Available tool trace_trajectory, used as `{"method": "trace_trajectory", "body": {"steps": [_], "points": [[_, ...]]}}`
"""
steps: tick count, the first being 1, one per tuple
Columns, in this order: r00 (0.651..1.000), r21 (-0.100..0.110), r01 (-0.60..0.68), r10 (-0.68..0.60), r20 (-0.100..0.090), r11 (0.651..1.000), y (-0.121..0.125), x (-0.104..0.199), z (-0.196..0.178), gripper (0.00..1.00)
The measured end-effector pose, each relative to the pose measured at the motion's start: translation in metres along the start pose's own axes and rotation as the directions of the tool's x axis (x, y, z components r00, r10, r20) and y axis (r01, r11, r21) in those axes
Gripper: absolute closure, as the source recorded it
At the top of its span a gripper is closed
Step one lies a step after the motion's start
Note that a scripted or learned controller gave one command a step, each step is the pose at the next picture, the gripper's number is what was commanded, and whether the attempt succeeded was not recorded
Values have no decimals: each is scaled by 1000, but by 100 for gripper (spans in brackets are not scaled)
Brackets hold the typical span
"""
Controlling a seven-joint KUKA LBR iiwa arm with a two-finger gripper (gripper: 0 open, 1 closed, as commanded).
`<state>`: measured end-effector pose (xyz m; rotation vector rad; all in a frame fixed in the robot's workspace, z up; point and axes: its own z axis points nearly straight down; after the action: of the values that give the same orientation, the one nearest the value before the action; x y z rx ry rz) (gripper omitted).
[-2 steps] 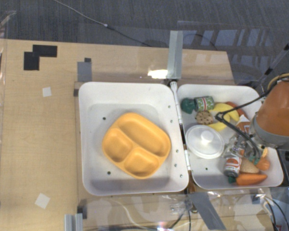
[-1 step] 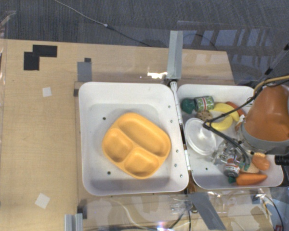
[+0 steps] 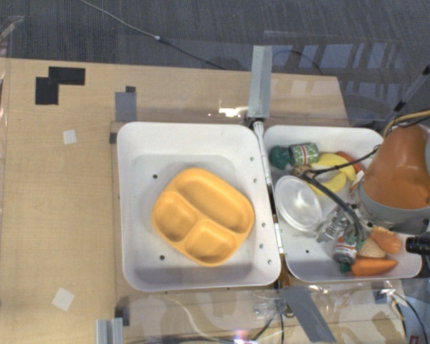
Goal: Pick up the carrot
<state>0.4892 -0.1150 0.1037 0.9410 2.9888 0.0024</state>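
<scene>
Carrot [image 3: 373, 266] lies in right bin [image 3: 301, 267]; arm [image 3: 401, 174] above; jaws' state unclear.

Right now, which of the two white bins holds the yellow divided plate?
The left bin holds the yellow divided plate, lying near its middle. The right bin instead holds the carrot, a clear bowl, a green can and other small items.

The bench [image 3: 64, 213] is pale wood. Two shallow white bins sit side by side on it, touching along the middle: the left bin [image 3: 132, 264] and the right bin [image 3: 312, 267]. Black patches [image 3: 57, 83] mark the far left corner, small pale squares [image 3: 70, 136] lie flat, possibly tape, and a grey bracket [image 3: 260, 81] stands behind the bins.
</scene>
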Motion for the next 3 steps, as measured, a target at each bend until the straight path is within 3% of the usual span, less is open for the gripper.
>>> {"method": "trace_trajectory", "body": {"steps": [1, 2, 3], "points": [[989, 1, -150, 150, -1, 989, 19, -21, 11, 100], [986, -6, -166, 166, 13, 986, -33, -26, -164, 100], [949, 3, -317, 317, -4, 949, 4, 3, -77, 100]]}}
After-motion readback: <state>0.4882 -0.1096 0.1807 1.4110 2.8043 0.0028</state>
